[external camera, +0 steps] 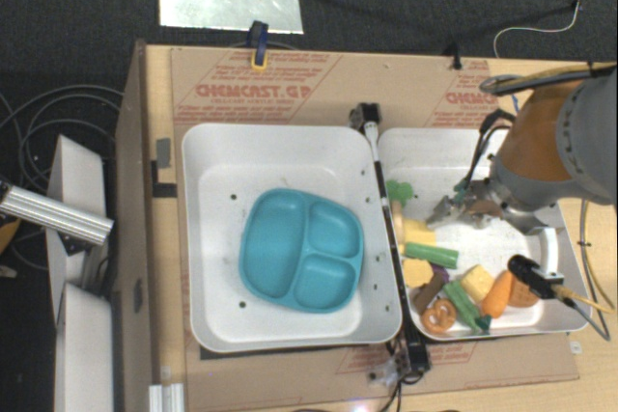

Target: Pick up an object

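1. reaching in from the right: grey arm (591, 135) with an orange band (536, 145), bent down over the right bin (425, 145).
2. gripper (452, 206): low over the bare white floor in the middle of the right bin, just above the heap of pieces. whether it is spread, pressed together or pinching anything cannot be told.
3. right bin: white and shallow. the objects to pick lie here, heaped along its left wall and near edge.
4. leafy green piece (401, 193): against the left wall, near the gripper but apart from it.
5. pale yellow pieces (418, 233): just below and left of the gripper.
6. green stick (432, 254): lying crosswise, touching the pale yellow pieces.
7. yellow wedge (415, 273): by the left wall, under the green stick.
8. dark brown piece (431, 289): just beside the yellow wedge.
9. orange-brown ring (439, 315): in the near left corner.
10. long green piece (469, 309): slanted, just right of the ring.
11. cream block (477, 282): between the dark brown piece and the carrot.
12. orange carrot (497, 294): tilted, touching the cream block.
13. left bin (208, 207): white, side by side with the right bin.
14. teal plate (299, 249): 3 compartments, flat in the middle of the left bin.
15. cardboard sheet (251, 92): red print, under both bins.
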Robot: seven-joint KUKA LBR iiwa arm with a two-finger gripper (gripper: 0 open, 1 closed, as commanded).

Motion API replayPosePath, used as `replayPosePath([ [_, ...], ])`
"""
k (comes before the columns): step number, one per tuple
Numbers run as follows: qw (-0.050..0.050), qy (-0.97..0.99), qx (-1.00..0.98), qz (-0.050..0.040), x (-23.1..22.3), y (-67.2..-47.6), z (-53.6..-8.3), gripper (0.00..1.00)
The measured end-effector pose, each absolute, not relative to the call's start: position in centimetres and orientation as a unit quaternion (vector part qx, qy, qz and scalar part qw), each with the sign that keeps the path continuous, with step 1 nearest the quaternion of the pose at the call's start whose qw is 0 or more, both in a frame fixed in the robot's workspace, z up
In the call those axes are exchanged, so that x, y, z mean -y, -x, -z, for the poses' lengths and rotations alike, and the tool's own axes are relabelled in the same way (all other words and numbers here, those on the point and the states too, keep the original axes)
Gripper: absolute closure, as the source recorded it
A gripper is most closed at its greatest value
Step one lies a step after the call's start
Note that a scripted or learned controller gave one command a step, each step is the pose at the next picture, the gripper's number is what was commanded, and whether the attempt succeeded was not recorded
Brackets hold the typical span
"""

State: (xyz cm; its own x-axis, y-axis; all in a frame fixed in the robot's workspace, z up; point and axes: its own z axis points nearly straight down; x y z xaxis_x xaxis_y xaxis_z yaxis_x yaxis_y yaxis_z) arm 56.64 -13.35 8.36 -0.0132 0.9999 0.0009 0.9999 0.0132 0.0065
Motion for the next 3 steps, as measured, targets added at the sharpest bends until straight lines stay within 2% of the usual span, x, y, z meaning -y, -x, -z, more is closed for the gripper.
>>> replayPosePath([
  [1,0.005,-0.707,-0.707,-0.0015,21.0,-62.1,-9.7,0.00],
  [2,-0.003,-0.707,-0.707,0.0010,17.0,-54.2,-8.7,0.00],
  [3,-0.003,-0.707,-0.708,0.0005,13.1,-48.4,-8.4,0.00],
])
